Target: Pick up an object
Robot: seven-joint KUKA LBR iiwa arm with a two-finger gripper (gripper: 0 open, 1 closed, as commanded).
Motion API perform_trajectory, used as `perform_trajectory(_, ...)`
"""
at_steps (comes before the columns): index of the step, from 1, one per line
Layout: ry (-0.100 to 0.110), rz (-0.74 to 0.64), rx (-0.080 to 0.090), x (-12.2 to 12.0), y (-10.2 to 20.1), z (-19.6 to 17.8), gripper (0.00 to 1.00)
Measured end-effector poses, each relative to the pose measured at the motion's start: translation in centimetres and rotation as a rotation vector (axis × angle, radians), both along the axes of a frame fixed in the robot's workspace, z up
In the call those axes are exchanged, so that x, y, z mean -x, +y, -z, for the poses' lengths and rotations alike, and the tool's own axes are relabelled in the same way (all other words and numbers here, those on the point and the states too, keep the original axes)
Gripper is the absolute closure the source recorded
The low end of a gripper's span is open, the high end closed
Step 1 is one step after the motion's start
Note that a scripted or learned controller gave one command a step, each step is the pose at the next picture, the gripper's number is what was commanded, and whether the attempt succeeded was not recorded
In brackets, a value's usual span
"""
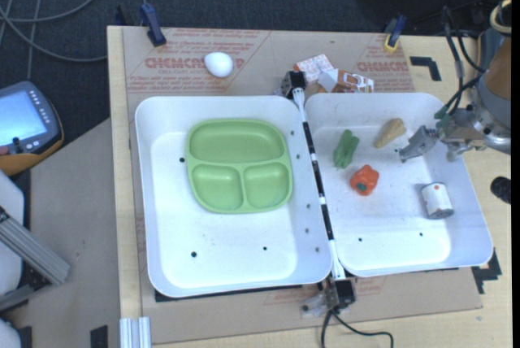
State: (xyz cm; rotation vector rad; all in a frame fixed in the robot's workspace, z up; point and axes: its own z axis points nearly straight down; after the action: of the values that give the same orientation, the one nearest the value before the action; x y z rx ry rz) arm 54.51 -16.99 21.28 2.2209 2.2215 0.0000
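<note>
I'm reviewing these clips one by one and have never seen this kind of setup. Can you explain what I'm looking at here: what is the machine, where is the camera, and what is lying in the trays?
This is one picture from a fixed camera above a bench, looking down at a slant. The grey machine entering from the right is a robot arm; its gripper, a two-finger claw, hangs over the right bin and has nothing between its fingers. The right bin holds four small things: a green vegetable-shaped toy, a tan piece, an orange-red toy and a small white cylinder. The left bin holds a green divided plate. Behind the bins, on the board, lie a white egg-shaped object and some crumpled wrappers.
</note>
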Motion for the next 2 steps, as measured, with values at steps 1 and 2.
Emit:
perform_trajectory(1,0.002,0.000,-0.001,-8.3,6.3,11.6,0.00)
perform_trajectory(2,0.003,0.000,-0.001,-6.0,7.8,12.9,0.00)
